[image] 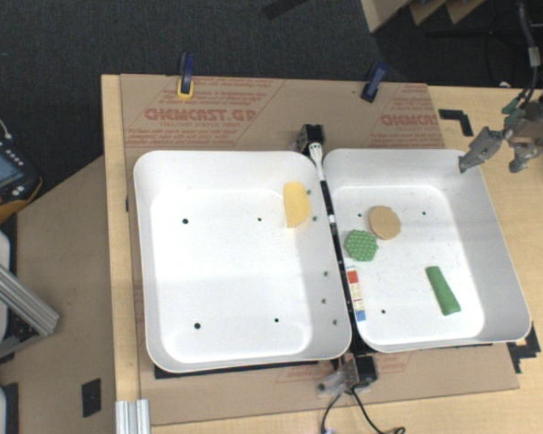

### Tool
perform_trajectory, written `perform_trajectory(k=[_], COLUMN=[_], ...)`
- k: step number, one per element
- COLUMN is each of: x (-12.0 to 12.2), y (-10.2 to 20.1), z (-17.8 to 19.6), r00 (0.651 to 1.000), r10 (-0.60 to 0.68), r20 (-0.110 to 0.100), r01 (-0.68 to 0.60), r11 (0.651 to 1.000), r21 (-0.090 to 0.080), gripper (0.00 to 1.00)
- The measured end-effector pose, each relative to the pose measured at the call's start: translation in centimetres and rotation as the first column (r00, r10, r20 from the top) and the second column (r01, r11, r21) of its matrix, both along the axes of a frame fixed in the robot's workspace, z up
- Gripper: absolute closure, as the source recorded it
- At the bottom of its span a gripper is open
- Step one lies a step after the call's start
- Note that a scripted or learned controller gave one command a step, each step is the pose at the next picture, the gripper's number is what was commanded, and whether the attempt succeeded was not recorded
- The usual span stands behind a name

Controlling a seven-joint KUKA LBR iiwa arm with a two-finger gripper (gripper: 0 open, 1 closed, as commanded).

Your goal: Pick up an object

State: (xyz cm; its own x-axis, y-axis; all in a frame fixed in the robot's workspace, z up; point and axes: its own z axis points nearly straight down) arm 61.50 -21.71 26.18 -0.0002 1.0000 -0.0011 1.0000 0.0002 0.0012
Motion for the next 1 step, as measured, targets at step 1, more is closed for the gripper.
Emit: perform_trajectory(k=[1], x=[0.07], y=[-0.01], z=[1.12], r00=[1.0], r10=[0.001], r20=[0.004], r01=[-0.001], r11=[1.0], r21=[-0.002], gripper=[1.0])
